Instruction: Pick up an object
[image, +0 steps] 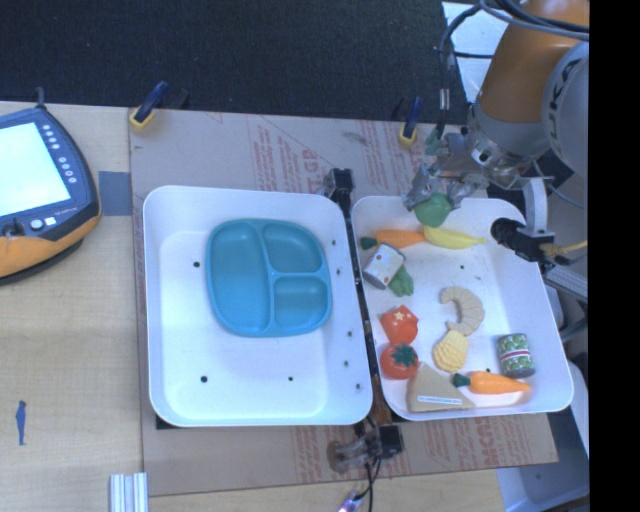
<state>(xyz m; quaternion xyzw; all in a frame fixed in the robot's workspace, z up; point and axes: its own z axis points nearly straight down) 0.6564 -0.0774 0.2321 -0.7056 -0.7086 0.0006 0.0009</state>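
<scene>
Camera view, from above: clamping the gripper (438, 196) on a small green toy (433, 211), seemingly pinching it between the fingertips at the far end of the right bin (553, 330). Hanging just beside the yellow banana (452, 238) and the orange carrot (400, 239), too close to them for telling whether lifting clear or resting on the bin floor. Judging the grasp as made, with raising the toy well above the bin remaining. Leaving the blue plate (268, 277) in the left bin (158, 300) untouched.
</scene>
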